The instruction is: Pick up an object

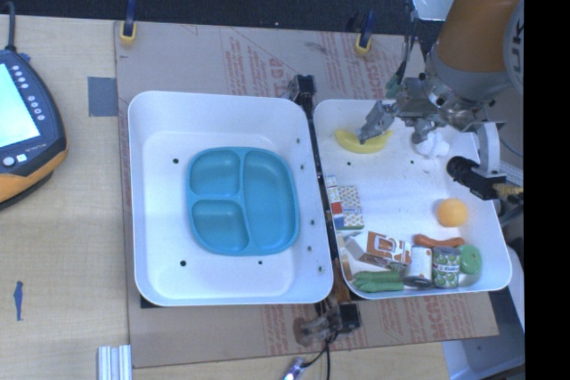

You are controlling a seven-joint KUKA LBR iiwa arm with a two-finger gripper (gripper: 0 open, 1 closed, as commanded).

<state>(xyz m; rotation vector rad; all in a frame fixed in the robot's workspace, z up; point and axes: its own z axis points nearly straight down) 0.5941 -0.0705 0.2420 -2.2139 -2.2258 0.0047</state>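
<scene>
Yellow and flat, a small curved banana-like piece (362,141) lies at the far left of the right bin (499,280), and our tool (398,125) hangs right over it, one dark finger (372,125) reaching down to its top edge; we cannot tell whether the fingers are released or clenched, and nothing shows between them. The bin is smooth, glossy white plastic with rounded corners. A crumpled white lump (432,144) sits just beside the tool on the right, and a round orange ball (451,212) rests near the right wall. Along the near rim we see a crowded row: a printed card (344,206), a small carton (388,249), a green pod shape (378,281), a labelled can (445,266), all close or touching. The middle of this bin lies open. The left bin (156,280) carries a blue three-part plate (242,199) with wide bare room around it. Brown cardboard (223,58) covers the desk (53,280).
</scene>
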